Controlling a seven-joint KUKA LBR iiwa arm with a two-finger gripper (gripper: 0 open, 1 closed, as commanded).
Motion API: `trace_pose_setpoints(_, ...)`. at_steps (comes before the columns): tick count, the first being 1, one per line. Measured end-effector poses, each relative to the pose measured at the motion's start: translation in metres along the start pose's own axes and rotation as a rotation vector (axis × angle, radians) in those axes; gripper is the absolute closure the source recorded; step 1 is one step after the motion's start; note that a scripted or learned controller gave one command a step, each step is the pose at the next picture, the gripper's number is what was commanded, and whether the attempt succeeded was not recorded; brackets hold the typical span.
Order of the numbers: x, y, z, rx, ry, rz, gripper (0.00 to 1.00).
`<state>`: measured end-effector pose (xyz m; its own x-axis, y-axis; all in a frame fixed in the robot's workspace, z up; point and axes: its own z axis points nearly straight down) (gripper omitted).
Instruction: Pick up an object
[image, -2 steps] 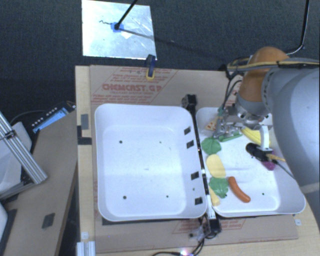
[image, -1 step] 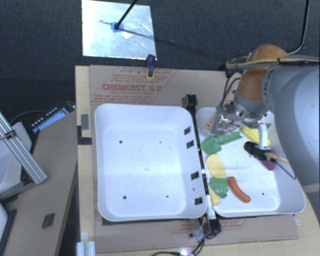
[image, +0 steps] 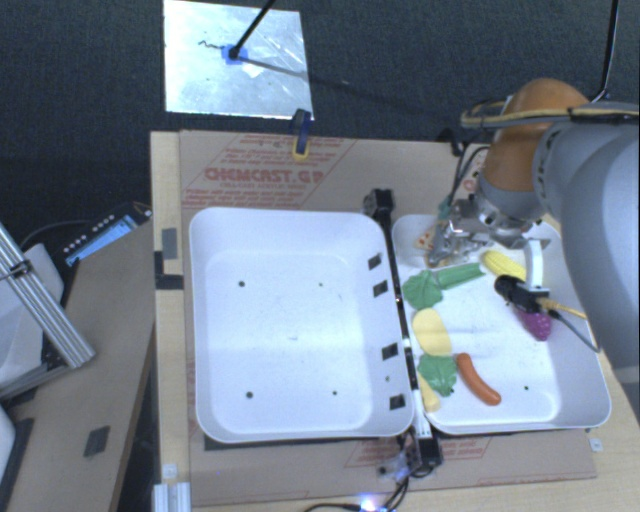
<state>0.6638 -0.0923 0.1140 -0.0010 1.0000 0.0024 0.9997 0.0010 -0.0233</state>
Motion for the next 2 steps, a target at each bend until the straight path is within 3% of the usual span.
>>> trace_pose_setpoints(1, -0.004, 0.0, -0.003, -0.002, 0.001, -0.001, 1.0)
trace_pose_setpoints(2, -0.038, 0.002, 0.019, 0.002, 0.009, -0.002, 1.0)
